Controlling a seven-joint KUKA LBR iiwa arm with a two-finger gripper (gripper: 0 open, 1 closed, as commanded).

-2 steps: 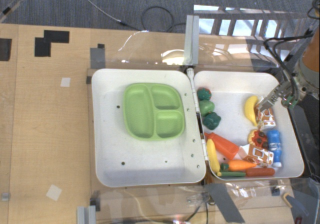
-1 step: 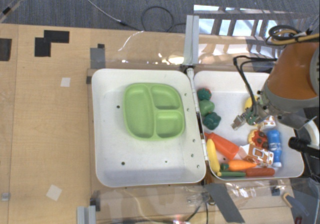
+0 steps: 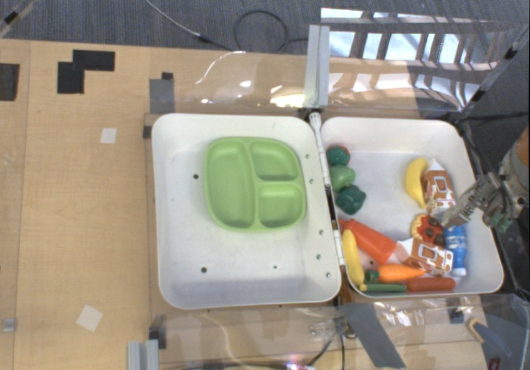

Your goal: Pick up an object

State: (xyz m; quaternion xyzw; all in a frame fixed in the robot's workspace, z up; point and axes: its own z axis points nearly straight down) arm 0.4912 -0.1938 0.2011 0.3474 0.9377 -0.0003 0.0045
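The likeliest target is the small printed packet (image 3: pixel 436 189) lying near the right wall of the right bin (image 3: pixel 389 141), with a yellow banana (image 3: pixel 416 179) touching its left side. The claw (image 3: pixel 454 213) sits just below that packet, at the packet's lower edge and above a blue-capped bottle (image 3: pixel 455 245). Whether it is spread or closed cannot be made out, and nothing can be seen gripped in it, so I judge that no object is held yet.

The things crowd the bin's right and lower edges, probably because they were dropped in loose and slid against the walls: a second printed packet (image 3: pixel 432 257), an orange carrot (image 3: pixel 403 272), a red pepper (image 3: pixel 431 284), an orange cone-shaped piece (image 3: pixel 373 240) and a second banana (image 3: pixel 352 257) lie packed together, several touching. That crowding makes a clean grasp harder, since a neighbour may get nudged or pinched along.

Three green vegetables (image 3: pixel 344 176) sit apart along the left wall of the same bin, easier to isolate.

The left bin (image 3: pixel 178 194) holds a green divided plate (image 3: pixel 254 183), lying flat near its middle. Both bins rest side by side on the wooden worktop (image 3: pixel 74 194).
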